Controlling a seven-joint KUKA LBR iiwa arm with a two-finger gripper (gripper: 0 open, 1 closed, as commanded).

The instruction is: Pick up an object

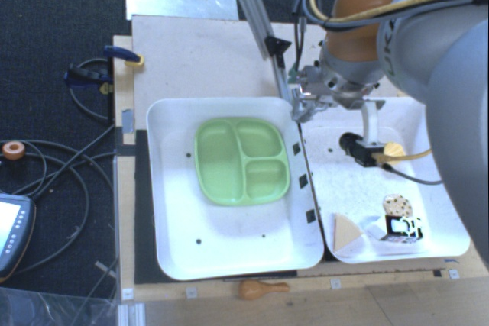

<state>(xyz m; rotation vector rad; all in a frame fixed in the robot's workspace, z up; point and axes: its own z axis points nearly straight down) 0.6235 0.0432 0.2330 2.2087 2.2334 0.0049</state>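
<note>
Cookie (397, 204) beside black-white label (403, 227), writing unreadable

Green sectioned plate (242, 161) flat in left bin (172, 240).

Scene was bright, evenly lit from above. Two shallow white plastic bins (229, 256) were near overexposed, surface detail washed out. Pale green divided plastic tray (243, 161) threw soft shadow toward near edge of left bin. Large grey robot arm (451, 57) was blurred, out of focus at right. Dark carpet (53, 4) at left was grainy. Overall resolution was low, edges soft.
</note>
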